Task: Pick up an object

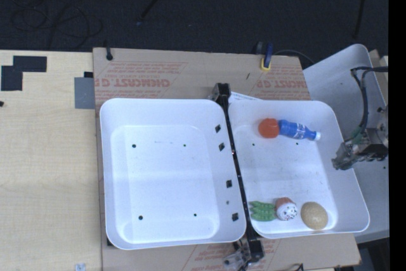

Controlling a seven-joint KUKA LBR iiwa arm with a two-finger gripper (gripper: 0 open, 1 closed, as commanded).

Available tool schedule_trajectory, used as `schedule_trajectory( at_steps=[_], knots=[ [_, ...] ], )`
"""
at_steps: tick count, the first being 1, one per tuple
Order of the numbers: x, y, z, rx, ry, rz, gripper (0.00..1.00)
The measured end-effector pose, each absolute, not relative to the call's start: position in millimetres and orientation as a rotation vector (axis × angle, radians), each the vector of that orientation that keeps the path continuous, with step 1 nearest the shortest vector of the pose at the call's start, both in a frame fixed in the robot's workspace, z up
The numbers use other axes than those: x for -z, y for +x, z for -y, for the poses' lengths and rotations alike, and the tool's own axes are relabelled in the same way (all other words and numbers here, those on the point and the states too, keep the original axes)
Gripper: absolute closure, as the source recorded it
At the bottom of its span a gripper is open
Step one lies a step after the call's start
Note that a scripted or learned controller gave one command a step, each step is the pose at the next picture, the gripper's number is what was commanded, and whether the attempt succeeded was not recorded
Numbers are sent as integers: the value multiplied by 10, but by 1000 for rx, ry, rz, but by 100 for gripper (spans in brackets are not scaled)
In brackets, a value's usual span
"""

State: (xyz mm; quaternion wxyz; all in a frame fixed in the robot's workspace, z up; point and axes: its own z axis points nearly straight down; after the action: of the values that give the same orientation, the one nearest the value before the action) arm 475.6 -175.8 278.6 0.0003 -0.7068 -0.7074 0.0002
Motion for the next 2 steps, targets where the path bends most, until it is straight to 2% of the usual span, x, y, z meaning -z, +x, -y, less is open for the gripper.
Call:
schedule_trajectory(
  at_steps=[1,2],
  knots=[
    [-2810,4757,2149,-2,-2223,2219,100],
    [-2734,4756,2131,-3,-2221,2218,100]
  ],
)
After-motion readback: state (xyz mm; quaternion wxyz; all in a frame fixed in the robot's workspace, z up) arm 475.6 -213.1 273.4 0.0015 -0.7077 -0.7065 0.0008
